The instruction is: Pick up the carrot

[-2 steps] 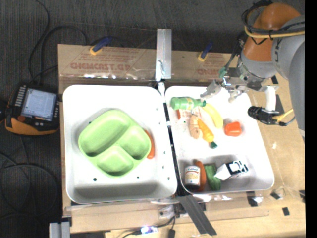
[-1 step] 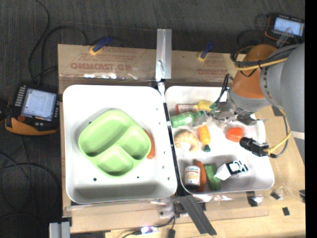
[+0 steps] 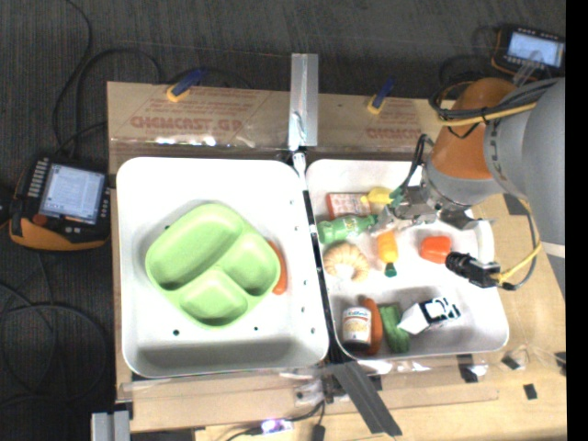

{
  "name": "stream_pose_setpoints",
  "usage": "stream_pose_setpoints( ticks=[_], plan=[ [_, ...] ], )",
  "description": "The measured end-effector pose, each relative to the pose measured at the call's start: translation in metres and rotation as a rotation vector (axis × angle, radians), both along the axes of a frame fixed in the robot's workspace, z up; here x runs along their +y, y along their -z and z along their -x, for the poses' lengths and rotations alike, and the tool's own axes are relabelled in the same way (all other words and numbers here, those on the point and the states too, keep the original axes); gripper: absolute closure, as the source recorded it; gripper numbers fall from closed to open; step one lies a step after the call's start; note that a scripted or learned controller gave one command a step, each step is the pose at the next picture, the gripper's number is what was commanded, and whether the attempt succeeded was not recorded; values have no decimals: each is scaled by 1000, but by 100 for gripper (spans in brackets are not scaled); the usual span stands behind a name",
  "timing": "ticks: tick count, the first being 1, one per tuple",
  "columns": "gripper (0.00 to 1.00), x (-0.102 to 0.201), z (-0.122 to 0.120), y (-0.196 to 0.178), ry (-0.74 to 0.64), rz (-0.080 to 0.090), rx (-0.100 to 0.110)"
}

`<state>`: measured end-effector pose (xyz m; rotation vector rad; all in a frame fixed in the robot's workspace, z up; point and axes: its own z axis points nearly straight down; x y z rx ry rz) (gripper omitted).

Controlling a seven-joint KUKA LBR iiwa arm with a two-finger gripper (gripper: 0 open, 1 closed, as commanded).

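Over the right bin [image 3: 491,324] we see the arm reaching in, its end effector [image 3: 412,211] low among small food items. We cannot tell its state. Just below it lies the carrot [image 3: 389,248], a small orange piece with a green tip, near a croissant [image 3: 344,259] and a green bottle [image 3: 342,230]. An orange piece [image 3: 435,245] lies to its right. We judge this the approach step: next, the arm needs to line up over the carrot and settle around it. A green divided plate [image 3: 211,262] fills the left bin [image 3: 133,246].
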<state>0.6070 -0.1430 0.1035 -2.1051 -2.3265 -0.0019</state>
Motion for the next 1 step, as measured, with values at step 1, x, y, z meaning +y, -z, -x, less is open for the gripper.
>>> stream_pose_setpoints(
  ticks=[1],
  plan=[
    [100, 63, 8, -124, 40, 4, 0]
  ],
)
